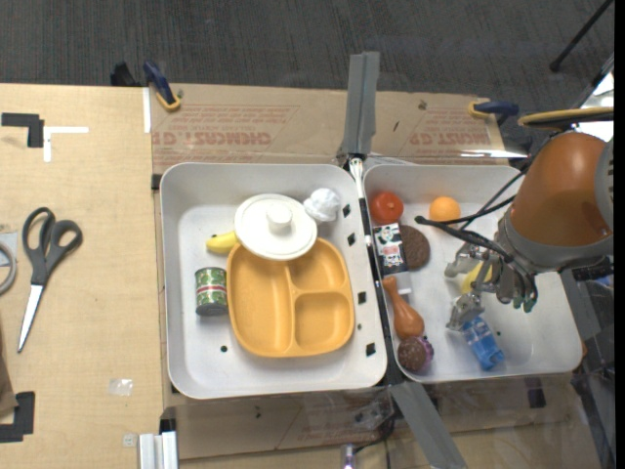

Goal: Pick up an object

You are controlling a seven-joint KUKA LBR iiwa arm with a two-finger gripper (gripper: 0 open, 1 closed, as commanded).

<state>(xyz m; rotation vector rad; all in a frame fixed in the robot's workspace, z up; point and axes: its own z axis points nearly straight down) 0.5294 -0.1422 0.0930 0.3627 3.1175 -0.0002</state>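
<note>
Dark carpet runs behind the table (78,164), whose tan top carries a pair of scissors (41,252) at the far left and two shallow white bins set side by side over sheets of cardboard (254,130).

From the overhead camera, the left bin (181,291) holds a yellow divided tray (291,306) near its middle. A white round lid (277,226) with a knob overlaps the tray's upper edge. A yellow banana-like piece (222,243) pokes out from under the lid on its left side, and a crumpled white lump (323,204) sits just beside the lid on the right. A small green can (210,290) stands just left of the tray.

The right bin (547,345) holds a red tomato-like ball (387,206), a small orange (444,209), a dark brown round piece (414,247), a black and white packet (390,246) along the left wall, a tan drumstick shape (402,311), a dark purple ball (415,354) and a blue and clear bottle (480,342) lying tilted near the front.

The arm (562,198) reaches in from the right, its orange band over the right bin. The hand (467,306) hangs low in that bin, just above the bottle; something yellow (476,275) shows beside it. Whether its fingers are apart or together cannot be told.
</note>
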